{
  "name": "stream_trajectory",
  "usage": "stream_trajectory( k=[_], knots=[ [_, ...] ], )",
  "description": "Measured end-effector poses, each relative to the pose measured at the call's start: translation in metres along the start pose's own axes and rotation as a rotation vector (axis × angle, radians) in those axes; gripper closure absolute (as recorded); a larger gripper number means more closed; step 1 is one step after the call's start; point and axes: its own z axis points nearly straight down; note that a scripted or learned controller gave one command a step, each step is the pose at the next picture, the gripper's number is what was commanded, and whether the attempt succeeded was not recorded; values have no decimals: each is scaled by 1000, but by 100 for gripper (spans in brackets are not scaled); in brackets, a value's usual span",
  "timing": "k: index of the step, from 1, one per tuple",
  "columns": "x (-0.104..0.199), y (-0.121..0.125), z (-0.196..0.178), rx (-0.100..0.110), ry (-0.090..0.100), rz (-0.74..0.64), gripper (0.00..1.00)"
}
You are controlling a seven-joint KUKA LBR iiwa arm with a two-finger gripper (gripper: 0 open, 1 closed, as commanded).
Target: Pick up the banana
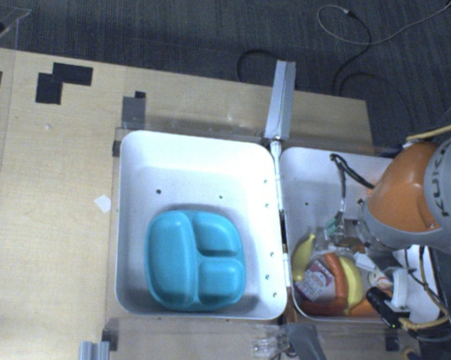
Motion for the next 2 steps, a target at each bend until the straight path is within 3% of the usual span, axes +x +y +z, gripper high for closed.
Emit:
stream_trajectory(
  k=[1, 2],
  knots=[
    [106, -24, -84, 21, -2, 198, 100],
    [154, -23, -83, 23, -4, 361, 100]
  ],
)
